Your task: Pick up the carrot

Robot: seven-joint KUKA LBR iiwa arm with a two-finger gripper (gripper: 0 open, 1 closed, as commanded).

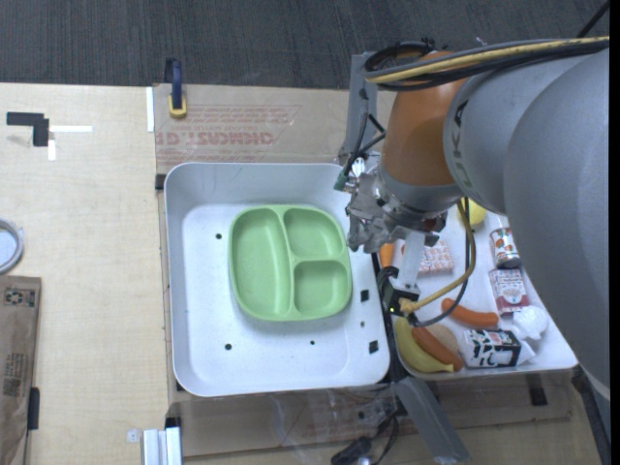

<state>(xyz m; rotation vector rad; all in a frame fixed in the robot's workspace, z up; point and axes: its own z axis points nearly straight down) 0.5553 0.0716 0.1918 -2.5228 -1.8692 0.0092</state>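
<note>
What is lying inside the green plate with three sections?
Nothing visible: all three sections of the green plate look bare. It sits in the left white bin. The arm covers none of it.

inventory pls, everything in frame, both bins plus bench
shallow white left bin: 1, white, centre of bench
green three-compartment plastic plate: 1, light green, in the left bin
shallow white right bin: 1, white, right of the left bin, largely under the arm
orange carrot: 1, orange, right bin near its left wall, just below the tool, mostly hidden
sausage-shaped toys: 2, orange-red, right bin, front part
yellow banana-shaped toy: 1, yellow, right bin front-left corner
black-and-white carton: 1, right bin front
small packaged items: several, red and white, right bin; details unclear
blue-and-yellow clamp: 1, bench rear
grey arm with orange band: 1, over the right bin
tool: 1, dark metal, above the carrot
</note>
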